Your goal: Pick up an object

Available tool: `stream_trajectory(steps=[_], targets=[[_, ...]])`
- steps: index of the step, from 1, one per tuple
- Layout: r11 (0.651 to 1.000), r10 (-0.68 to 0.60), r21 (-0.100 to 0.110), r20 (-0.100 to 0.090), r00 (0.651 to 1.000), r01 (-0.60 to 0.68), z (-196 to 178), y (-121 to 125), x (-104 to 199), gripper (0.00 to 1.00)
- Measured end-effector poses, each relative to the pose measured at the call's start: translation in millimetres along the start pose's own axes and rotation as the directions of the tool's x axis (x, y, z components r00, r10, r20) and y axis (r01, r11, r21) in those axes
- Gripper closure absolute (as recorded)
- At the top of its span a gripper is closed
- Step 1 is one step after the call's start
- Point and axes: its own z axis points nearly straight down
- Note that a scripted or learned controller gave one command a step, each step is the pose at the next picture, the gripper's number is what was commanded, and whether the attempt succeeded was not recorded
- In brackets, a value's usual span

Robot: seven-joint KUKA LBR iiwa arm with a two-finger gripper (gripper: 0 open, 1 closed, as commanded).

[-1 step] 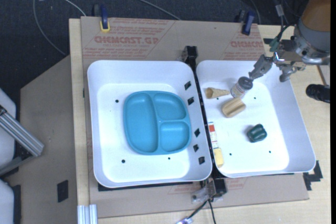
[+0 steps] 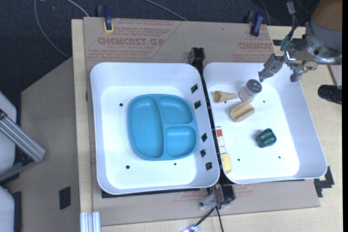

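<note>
1. Desk point(image 2: 163, 30): brown board printed with red lettering, carrying two shallow white bins side by side; a blue clamp point(image 2: 109, 23) and a second blue clamp point(image 2: 256, 23) grip its far edge.
2. Left bin point(image 2: 103, 133): holds one blue divided plate point(image 2: 162, 126), three compartments, lying flat near the bin's middle.
3. Right bin point(image 2: 296, 133): holds the loose items listed below.
4. Small yellow packet point(image 2: 225, 162): near corner of the right bin, against the divider between the bins.
5. Dark green object point(image 2: 266, 138): rounded, lying by itself toward the bin's near right.
6. Tan block point(image 2: 241, 112): short cylinder shape, lying on its side, mid-bin.
7. Beige wedge point(image 2: 222, 96): just left of the jar, beside the tan block.
8. Small jar point(image 2: 250, 88): grey lid, tipped, touching or just beside the tan block.
9. Gripper point(image 2: 283, 67): over the far right part of the right bin, above and right of the jar; fingers spread apart, nothing between them.
10. Arm point(image 2: 326, 35): grey, entering from the right.
</note>
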Motion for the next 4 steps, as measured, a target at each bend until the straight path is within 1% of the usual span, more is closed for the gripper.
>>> stream_trajectory(steps=[1,2,3,4], targets=[[1.000,0.000,0.005,-0.001,1.000,0.000,43.9,2.1,6.0,0.00],[1.000,0.000,0.005,-0.001,1.000,0.000,87.1,1.3,1.7,0.00],[1.000,0.000,0.006,-0.002,1.000,0.000,149.1,4.4,-1.5,0.00],[1.000,0.000,-0.002,0.000,1.000,0.000,133.5,6.6,-1.7,1.00]])
